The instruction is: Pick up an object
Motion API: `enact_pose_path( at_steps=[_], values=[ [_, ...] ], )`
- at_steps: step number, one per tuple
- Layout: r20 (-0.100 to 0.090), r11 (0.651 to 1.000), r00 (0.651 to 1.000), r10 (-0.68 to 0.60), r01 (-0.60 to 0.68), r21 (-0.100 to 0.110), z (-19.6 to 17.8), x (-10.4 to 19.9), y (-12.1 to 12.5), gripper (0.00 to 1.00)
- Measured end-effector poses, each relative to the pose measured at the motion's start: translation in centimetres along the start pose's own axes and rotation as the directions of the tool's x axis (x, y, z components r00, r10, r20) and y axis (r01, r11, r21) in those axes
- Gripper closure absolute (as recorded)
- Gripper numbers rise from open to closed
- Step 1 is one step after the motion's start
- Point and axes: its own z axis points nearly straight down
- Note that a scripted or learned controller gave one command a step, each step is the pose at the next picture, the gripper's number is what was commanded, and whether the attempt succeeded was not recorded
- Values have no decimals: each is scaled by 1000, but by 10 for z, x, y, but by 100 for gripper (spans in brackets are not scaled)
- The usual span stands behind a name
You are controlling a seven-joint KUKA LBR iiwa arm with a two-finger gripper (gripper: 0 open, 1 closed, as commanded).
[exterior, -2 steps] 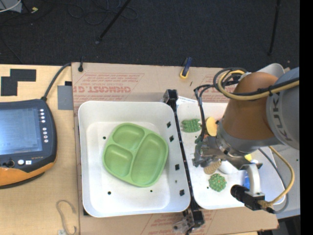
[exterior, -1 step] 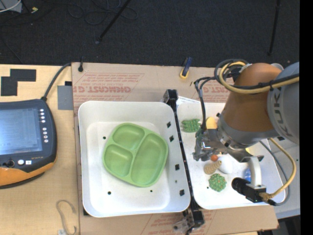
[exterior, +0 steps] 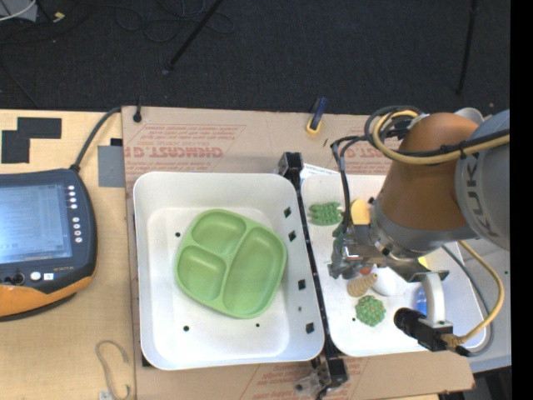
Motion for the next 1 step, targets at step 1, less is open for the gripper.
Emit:
enact_pose_path(
  at_steps=[1],
  values=[
    [0,1000,1000,-4,4,0,0,-12,-3,100]
  ],
)
